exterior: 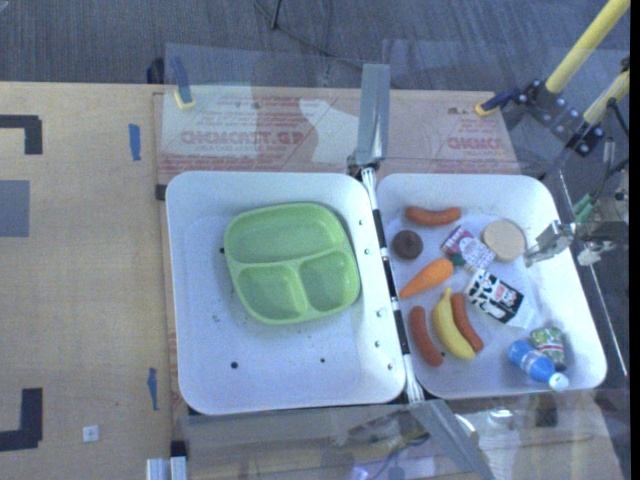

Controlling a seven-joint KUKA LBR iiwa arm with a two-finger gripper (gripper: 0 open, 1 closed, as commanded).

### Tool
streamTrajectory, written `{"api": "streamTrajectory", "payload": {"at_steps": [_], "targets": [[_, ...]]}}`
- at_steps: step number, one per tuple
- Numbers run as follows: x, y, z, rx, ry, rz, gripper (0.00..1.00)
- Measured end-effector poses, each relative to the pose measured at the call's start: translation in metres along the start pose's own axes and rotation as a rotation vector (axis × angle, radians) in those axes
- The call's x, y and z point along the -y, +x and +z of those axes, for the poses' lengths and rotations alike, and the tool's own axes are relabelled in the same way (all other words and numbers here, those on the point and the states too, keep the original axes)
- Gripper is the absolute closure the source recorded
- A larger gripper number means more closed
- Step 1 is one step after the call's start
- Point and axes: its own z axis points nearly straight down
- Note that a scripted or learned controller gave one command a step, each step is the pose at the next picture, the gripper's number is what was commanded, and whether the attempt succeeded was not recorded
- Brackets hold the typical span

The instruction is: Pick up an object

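The right bin (575, 298) holds several toy foods: a sausage (433, 215), a brown round piece (406, 244), a carrot (427, 277), a pink-and-white packet (467, 248), a tan round bun (503, 238), a black-and-white carton (495, 296), a banana (455, 330) between two red sausages (423, 335), and a blue bottle (533, 360). My gripper (556, 239) shows as a small grey metal part at the bin's right side, just right of the bun. Nothing can be seen held in it.
The left bin (200, 358) holds a green divided plate (292, 262). A metal divider (385, 278) runs between the bins. Cardboard (260, 138) lies behind them, and yellow-and-black stand parts (575, 58) rise at the upper right.
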Motion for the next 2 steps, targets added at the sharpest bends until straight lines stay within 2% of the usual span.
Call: {"api": "streamTrajectory", "payload": {"at_steps": [1, 2], "targets": [[-0.045, 0.012, 0.156, 0.002, -0.004, -0.115, 0.0], [-0.122, 0.05, 0.165, 0.001, -0.004, -0.14, 0.0]]}}
